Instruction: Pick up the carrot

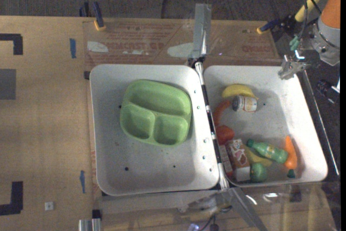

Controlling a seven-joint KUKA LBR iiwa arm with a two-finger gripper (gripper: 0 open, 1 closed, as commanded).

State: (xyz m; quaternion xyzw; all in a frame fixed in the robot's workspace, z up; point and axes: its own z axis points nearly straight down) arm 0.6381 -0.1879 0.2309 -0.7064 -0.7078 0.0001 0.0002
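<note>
Gripper at upper right of frame, above right bin's top-right corner; finger state unclear, nothing visibly held. Carrot lies at lower right of that bin, just beside green bottle, well apart from gripper. Pick not yet started; reach, descent, grasp all left.

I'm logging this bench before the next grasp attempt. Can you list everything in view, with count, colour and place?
bins: 2, white, side by side on the bench
divided plate: 1, green, left bin
banana: 1, yellow, right bin, far side
can: 1, pale label, beside the banana
carrot: 1, orange, right bin, near right wall
bottle: 1, green, left of the carrot
carton: 1, red and white, near front
gripper: 1, metal, above right bin's far corner
</note>
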